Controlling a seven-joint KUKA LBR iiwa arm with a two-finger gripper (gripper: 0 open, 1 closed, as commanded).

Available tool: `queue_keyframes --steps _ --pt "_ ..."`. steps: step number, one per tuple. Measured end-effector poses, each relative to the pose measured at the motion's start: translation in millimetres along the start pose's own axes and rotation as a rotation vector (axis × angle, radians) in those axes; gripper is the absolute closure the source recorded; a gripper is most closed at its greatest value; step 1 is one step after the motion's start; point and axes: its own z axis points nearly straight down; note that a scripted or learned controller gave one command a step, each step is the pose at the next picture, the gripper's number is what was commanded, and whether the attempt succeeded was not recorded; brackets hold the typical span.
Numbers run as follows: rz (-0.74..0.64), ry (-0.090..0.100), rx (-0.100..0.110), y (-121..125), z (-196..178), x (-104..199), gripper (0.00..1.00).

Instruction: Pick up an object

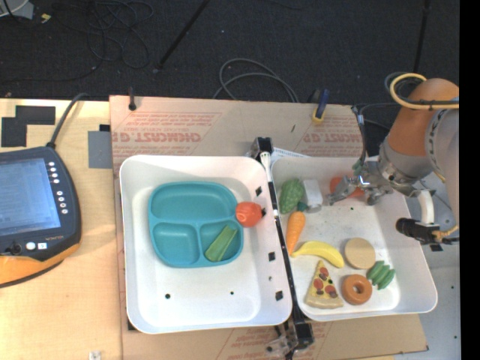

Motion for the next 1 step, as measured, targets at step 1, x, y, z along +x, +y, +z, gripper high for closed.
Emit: queue_keyframes --steps 1 --pt "-0.002 -0.004 -0.002 -9.0 0.3 81.1 0.00"
